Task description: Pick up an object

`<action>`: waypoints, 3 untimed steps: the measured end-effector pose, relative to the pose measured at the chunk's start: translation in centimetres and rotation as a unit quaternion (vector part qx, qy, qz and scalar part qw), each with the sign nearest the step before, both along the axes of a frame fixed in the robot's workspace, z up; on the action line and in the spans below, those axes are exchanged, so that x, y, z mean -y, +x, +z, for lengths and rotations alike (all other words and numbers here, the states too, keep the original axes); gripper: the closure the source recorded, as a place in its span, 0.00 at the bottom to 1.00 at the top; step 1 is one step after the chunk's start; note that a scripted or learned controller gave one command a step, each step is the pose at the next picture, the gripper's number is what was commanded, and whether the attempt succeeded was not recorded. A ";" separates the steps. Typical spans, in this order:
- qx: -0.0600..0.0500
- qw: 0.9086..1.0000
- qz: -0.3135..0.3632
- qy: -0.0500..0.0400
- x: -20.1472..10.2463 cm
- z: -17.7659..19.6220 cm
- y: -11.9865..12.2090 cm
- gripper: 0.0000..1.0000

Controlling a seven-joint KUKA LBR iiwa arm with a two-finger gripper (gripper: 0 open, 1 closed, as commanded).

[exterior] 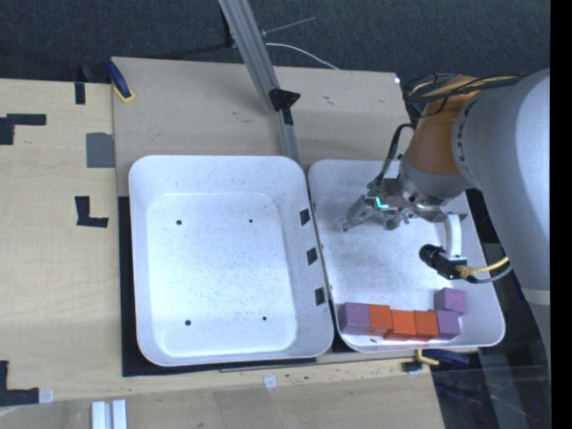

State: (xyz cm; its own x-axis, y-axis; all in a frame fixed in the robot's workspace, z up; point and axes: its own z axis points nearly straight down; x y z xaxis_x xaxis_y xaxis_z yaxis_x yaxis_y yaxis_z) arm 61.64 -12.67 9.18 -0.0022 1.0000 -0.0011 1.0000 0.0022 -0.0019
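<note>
Plywood counter (206, 123) carries two glossy, speckled white bins with rounded corners. Left bin (143, 181). In the right bin (344, 266), matte purple blocks (357, 316) and orange blocks (404, 323) line its front edge. Above its back half hangs the metal tool (356, 221), fingers apart, gripping nothing.

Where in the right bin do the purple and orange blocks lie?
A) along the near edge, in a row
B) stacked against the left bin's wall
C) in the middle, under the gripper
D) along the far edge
A: the blocks sit in a row along the near edge of the right bin, apart from the gripper.
</note>
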 end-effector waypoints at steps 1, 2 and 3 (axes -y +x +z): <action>0.000 1.000 0.000 0.000 0.0 0.0 0.0 0.00; -0.002 1.000 -0.001 0.000 -1.3 0.0 -4.1 0.00; -0.001 1.000 0.000 0.001 -1.3 0.9 -4.0 1.00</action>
